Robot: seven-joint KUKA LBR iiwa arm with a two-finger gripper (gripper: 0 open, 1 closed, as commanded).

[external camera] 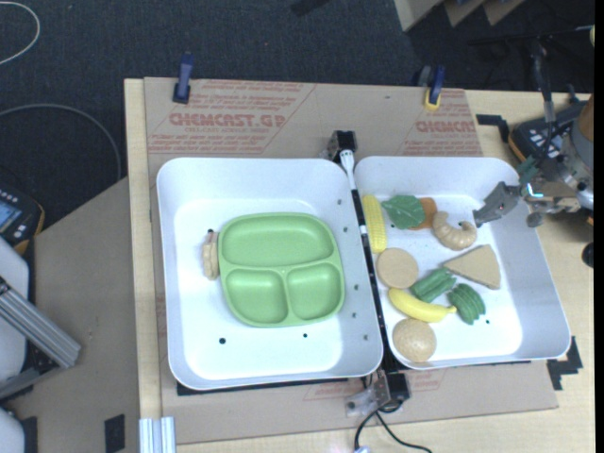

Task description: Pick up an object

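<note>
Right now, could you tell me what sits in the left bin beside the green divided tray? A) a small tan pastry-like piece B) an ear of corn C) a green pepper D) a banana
A: a small tan piece lies against the green tray's left edge.

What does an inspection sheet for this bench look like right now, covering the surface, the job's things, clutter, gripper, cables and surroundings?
Surface: cardboard-covered bench bearing left bin and right bin, side by side.
Job's things: right bin holds corn, banana, croissant, leafy green, wedge, two round pieces and green vegetables.
Clutter: green divided plate in left bin, a small tan item beside its left edge.
Gripper: gripper over right bin's upper right, holding nothing visible.
Cables: white cable on the floor, upper left.
Surroundings: blue clamp and yellow clamp on the bench's far edge.
</note>
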